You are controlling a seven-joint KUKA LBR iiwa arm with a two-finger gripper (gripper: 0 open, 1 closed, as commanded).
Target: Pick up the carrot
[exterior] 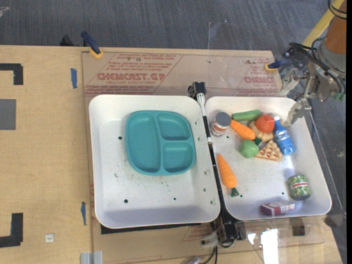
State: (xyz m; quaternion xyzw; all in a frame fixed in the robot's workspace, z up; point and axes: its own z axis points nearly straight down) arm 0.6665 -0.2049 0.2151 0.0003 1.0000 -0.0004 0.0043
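Note:
An orange carrot (226, 171) with a small green stem end lies in the right bin (313, 164), close to its left wall and pointing toward the front. A second, shorter orange carrot-like piece (242, 129) sits farther back among the other toy foods. My gripper (297, 113) hangs over the back right corner of the right bin, beside a blue bottle (284, 139) and well away from the long carrot. Nothing shows in its grasp.
In the right bin are a small can (221, 123), green pickle (247, 115), red tomato (264, 123), green fruit (249, 148), pizza slice (268, 152), round green-and-red item (298, 186) and purple box (280, 208). A teal divided plate (161, 142) lies in the left bin (110, 175).

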